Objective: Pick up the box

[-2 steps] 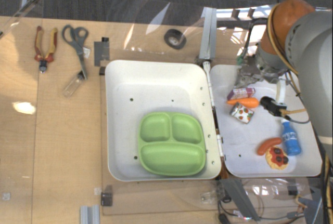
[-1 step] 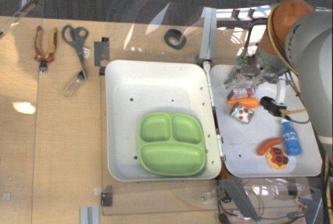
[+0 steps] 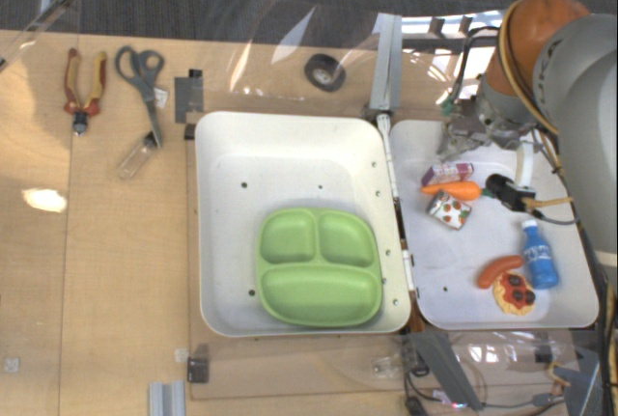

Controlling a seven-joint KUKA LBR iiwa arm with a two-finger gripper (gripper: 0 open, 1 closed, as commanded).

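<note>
A: Box (image 3: 449, 209)?
B: Upper left of the right bin (image 3: 579, 313), just below the carrot (image 3: 452, 191). Small, patterned, tilted; long axis runs upper left to lower right.
A: Gripper (image 3: 462, 136)?
B: Above it at the bin's top edge. Grip state: cannot tell.

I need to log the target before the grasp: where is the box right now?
The box lies in the right bin, toward its upper left, just below the carrot and left of the blue bottle.
</note>
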